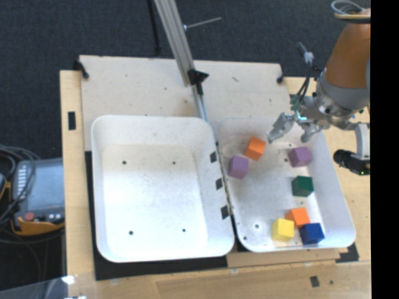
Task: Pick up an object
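A: Camera view, fixed overhead. The arm (346, 61) enters from 3 o'clock; the orange band sits above a grey wrist. The gripper (292, 128) hangs over the far edge of the right bin (340, 195), at roughly 12 o'clock of that bin.

B: Finger state?

A: The fingers stand apart, one angled toward 8 o'clock and one lower by the bin rim. Nothing sits between them.

B: Contents of the right bin?

A: Seven cubes. An orange cube (255, 148) lies just below the gripper at its 7 o'clock, not touching it. A purple cube (238, 166) sits just beside that orange one at 7 o'clock, near the bin's left wall. A second purple cube (300, 156) lies at 5 o'clock of the gripper. A green cube (302, 185) sits at 6 o'clock of that purple one, apart from it.

B: And the near corner?

A: Three cubes clustered there: a small orange cube (300, 215), a yellow cube (283, 229) at its 7 o'clock, a blue cube (312, 233) at its 5 o'clock. All three look to be touching or nearly so; exact contact cannot be told.

B: Anything else logged?

A: The left bin (103, 167) sits alongside at 9 o'clock, the rims meeting. A metal rail (175, 33) slants down from 12 o'clock to the join between the bins
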Controlling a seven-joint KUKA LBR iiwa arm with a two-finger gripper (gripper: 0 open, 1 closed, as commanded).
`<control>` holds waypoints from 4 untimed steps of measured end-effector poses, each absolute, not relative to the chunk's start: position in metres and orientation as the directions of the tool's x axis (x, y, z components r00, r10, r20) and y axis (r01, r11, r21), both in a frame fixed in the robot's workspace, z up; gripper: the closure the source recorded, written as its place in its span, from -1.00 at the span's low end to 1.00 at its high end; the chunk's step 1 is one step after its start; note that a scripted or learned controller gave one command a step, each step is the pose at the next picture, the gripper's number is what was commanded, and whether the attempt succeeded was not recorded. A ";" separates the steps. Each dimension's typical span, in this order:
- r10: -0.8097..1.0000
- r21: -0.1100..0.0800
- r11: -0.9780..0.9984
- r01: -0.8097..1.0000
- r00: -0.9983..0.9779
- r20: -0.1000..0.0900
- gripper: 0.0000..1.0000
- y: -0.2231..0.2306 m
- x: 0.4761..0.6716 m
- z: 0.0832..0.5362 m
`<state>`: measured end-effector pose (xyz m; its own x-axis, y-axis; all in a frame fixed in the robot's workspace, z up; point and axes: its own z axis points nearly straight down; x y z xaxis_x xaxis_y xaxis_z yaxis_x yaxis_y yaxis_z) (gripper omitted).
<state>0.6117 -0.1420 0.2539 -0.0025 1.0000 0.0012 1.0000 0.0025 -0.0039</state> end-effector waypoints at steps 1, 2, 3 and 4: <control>1.000 0.001 0.003 1.000 -0.003 0.001 -1.00 -0.142 0.612 0.257; 1.000 -0.004 -0.001 1.000 0.000 -0.002 -1.00 -0.144 0.618 0.213; 1.000 -0.004 -0.003 1.000 0.003 -0.002 -1.00 -0.147 0.619 0.170; 1.000 -0.004 -0.004 1.000 0.004 -0.002 -1.00 -0.156 0.623 0.122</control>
<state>0.6234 -0.1565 0.1224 0.0041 1.0000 -0.0025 1.0000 -0.0041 -0.0040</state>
